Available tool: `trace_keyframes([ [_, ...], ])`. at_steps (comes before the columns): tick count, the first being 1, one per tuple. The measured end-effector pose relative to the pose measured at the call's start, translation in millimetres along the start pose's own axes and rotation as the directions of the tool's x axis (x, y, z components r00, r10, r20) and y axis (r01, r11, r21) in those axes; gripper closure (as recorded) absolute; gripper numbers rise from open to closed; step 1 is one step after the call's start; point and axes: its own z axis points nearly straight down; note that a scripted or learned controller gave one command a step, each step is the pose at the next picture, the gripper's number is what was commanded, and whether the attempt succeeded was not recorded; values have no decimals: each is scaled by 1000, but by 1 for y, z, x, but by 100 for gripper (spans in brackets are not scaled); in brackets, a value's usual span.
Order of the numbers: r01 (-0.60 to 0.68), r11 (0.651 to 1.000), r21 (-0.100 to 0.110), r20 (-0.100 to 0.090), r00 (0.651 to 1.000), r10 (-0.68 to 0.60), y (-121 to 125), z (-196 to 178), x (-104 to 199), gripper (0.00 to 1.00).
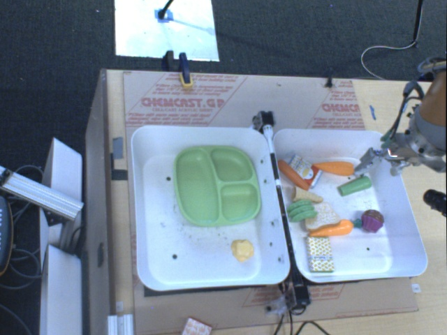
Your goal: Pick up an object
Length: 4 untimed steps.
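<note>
The arm [429, 117] is chopped off by the right edge, so most of it is out of frame. Gripper [383, 156] is too small and blurry to read its fingers. Small box [197, 325] at the bottom edge is cut off too.

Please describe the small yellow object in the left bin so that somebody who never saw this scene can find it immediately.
Start at the left bin, which holds a green divided plate. Just below the plate's lower right corner, near the bin's front edge, lies the small yellow lump. It is the only yellow item there and the only loose object apart from the plate.
</note>
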Motion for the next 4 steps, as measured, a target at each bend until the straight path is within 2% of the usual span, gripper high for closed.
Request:
trace_keyframes([
  [1,1,1000,1,-1,1000,-1,54,101,24,0],
  [2,4,1000,12,-3,1000,-4,81,102,21,0],
  [3,1,1000,3,1,1000,-1,82,101,13,0],
  [4,5,1000,8,2,1000,-5,82,91,13,100],
])
